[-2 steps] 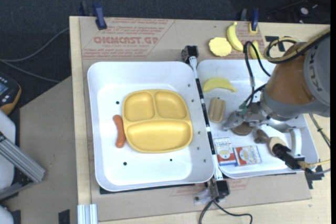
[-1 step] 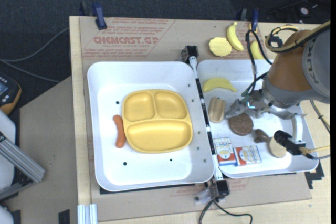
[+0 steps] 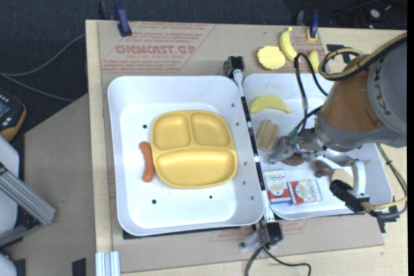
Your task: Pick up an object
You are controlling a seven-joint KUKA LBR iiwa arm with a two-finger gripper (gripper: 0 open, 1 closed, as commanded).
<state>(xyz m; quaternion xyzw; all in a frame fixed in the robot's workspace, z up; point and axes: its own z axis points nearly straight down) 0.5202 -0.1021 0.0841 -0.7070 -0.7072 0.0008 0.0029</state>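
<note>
Banana beside tan block, card below, tool between, grip unclear

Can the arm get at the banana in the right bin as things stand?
Probably yes. The banana lies uncovered near the far wall of the right bin, apart from the tan block; the gripper is low, just beyond that block.

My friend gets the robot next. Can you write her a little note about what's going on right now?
Gripper: low in the right bin, by the tan block; I can't tell if it's open or shut.
Things: a banana and a flat printed packet share that bin. The left bin has a yellow divided plate with a sausage beside it.
Done: nothing visibly lifted.
Left: grasp one object and raise it.
</note>
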